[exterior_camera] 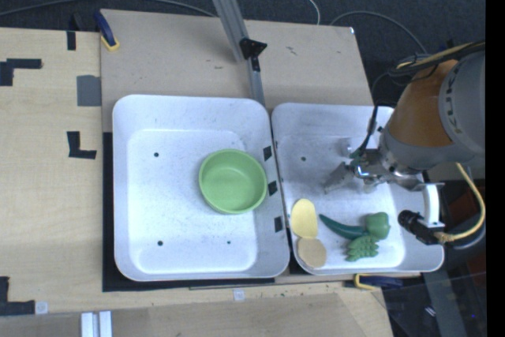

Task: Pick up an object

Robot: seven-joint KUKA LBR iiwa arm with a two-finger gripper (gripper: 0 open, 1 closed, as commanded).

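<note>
Grey arm [442, 122] bends low over the right bin [316, 130]; tool [341, 176] fingers spread, gripping nothing.

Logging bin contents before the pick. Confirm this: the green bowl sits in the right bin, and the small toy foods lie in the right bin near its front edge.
One thing is wrong. The camera view shows the green bowl in the left bin, not the right. The small toy foods do lie in the right bin near its front edge.
</note>
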